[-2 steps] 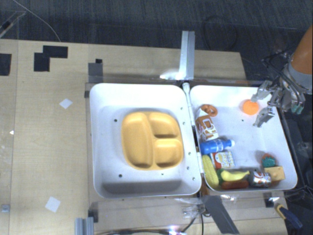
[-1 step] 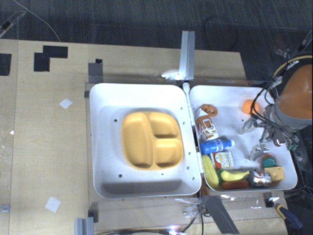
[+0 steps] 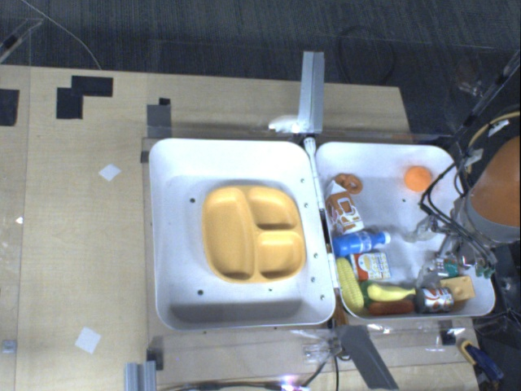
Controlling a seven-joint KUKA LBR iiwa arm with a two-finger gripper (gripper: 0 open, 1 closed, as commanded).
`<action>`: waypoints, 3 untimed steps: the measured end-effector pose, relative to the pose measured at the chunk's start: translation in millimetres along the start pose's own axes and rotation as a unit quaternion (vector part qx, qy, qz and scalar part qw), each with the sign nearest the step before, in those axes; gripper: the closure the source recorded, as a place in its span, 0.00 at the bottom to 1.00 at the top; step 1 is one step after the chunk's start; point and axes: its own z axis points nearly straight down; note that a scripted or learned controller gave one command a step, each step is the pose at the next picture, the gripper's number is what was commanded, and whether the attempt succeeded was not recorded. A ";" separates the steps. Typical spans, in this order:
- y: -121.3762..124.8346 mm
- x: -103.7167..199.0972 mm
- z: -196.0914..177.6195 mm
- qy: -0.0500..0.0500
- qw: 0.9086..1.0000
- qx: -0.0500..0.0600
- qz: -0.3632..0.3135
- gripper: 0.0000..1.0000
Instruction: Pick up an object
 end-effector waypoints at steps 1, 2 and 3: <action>-3.9 16.5 0.2 0.001 0.978 0.001 0.208 0.00; -4.1 18.4 1.0 0.004 0.940 0.002 0.342 0.00; -2.0 16.8 0.5 0.002 0.993 0.000 0.118 0.00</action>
